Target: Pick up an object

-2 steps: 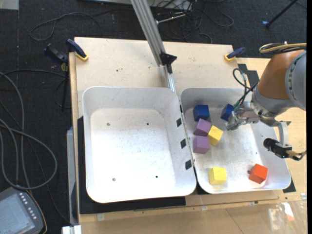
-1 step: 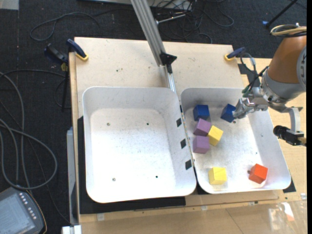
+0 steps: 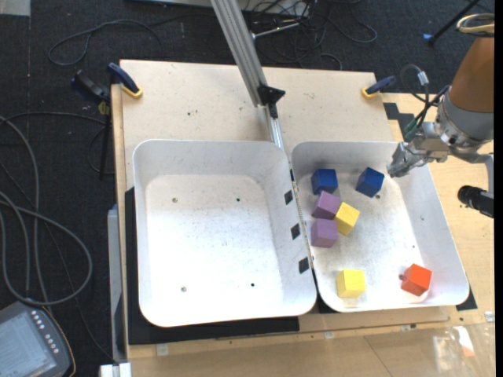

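While your gripper hovers at the right bin's far rim, I cannot tell its state. Just beside it sits 1 blue cube, tilted, matte, with 1 matching blue cube near.

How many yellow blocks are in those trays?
2, both in the right bin. One yellow block sits mid-bin touching a purple block; the other lies near the front edge. None looks hidden.
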You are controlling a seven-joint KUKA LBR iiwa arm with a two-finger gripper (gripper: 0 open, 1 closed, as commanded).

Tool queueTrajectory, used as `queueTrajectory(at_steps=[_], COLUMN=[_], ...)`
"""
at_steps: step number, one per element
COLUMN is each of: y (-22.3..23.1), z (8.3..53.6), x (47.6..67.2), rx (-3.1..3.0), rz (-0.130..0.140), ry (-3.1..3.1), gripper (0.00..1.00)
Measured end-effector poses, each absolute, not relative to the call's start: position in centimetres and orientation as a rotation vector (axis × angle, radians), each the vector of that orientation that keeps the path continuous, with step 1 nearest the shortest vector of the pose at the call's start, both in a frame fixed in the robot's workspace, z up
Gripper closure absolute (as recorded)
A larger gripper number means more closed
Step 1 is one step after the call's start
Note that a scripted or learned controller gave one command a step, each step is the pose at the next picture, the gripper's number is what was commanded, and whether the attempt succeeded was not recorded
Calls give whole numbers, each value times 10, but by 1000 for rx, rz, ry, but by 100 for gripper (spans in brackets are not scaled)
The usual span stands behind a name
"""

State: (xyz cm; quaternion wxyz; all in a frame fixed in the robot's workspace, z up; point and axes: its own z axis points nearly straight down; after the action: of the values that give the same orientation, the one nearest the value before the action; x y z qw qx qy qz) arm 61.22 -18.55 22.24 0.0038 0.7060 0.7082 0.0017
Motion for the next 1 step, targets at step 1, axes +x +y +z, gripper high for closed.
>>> queueTrajectory(at_steps=[1], y=[-135], z=[231], x=[603], rx=[2213], rz=[3], ry=[2230], gripper=[100])
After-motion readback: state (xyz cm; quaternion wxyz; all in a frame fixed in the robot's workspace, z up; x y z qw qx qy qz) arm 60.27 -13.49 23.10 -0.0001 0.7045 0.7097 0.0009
